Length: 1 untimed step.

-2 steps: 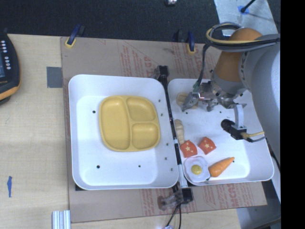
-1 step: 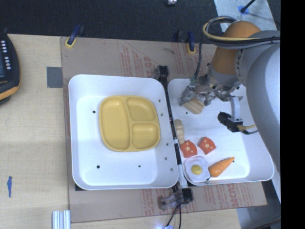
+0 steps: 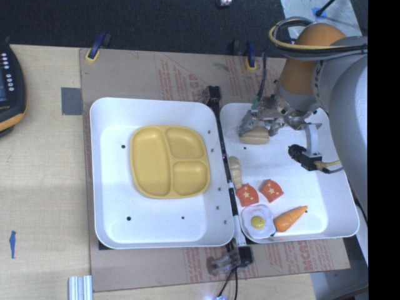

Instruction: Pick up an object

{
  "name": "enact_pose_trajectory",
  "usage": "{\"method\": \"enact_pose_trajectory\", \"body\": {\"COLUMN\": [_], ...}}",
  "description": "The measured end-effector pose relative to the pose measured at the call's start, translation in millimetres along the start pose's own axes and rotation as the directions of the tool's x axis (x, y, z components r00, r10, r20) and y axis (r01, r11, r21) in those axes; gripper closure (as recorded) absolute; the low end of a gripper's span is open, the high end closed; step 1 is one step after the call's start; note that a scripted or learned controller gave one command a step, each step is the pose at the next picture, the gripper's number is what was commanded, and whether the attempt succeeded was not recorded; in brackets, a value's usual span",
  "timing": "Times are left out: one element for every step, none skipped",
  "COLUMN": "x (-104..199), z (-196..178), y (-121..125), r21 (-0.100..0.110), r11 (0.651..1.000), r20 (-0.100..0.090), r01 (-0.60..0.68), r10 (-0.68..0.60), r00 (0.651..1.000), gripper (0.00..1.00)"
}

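Here, the right bin (image 3: 312, 189) was seen from above at a slant, with the gripper (image 3: 257, 125) lowered over its far left corner. The tan block (image 3: 254, 139) lay directly beneath it, just beside the wall that divides the two bins. The block's long axis ran left to right across the view, roughly parallel to the bin's far wall, and neither end differed enough from the other to say that it pointed one way. It looked like a short, flat, pale tan slab with rounded ends, its nearer side plain and unmarked. The gripper's metal parts overlapped its far edge, so whether the gripper touched or pinched the block, and whether it was spread or closed, could not be told from where I stood. The arm (image 3: 309, 55) came in from the right, its orange band high above the bin. Nearer in the same bin lay a small beige piece (image 3: 234, 167) against the dividing wall, a left red piece (image 3: 248, 194) and a right red piece (image 3: 271, 190) side by side, a fried egg (image 3: 257, 220) in the near left corner, and a carrot (image 3: 290, 218) just beside the egg. The left bin (image 3: 112, 167) held a yellow divided plate (image 3: 170, 161), lying flat near its middle.
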State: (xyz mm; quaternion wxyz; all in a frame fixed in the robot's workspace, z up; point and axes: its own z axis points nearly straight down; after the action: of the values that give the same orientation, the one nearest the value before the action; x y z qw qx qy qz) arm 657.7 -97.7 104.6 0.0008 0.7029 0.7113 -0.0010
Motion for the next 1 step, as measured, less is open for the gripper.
{"method": "enact_pose_trajectory", "body": {"x": [-15.5], "z": [-69.1], "y": [-61.4], "r21": [0.003], "r11": [1.0], "r20": [-0.003], "r01": [-0.012], "r10": [0.012], "r00": [1.0], "gripper": [1.0]}}
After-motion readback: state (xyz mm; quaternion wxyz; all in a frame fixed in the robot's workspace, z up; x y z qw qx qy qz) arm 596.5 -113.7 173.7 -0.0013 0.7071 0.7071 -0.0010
